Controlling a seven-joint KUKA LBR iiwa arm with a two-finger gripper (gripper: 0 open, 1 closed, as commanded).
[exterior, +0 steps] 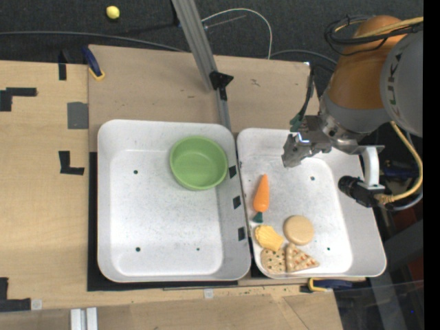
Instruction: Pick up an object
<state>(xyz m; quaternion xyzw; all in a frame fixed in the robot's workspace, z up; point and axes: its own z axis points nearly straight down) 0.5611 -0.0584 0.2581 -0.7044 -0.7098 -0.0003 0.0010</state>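
Gripper (294, 151) seen over upper part of right bin (357, 253), nothing held; fingers too blurry, open or closed can't be told. Carrot (261, 193) laid mid-bin, cookies (289, 247) clustered near front edge. Green bowl (198, 162) parked in left bin (124, 253).

The end effector (297, 151) hangs over the right bin (357, 253), apart from the carrot (261, 193).
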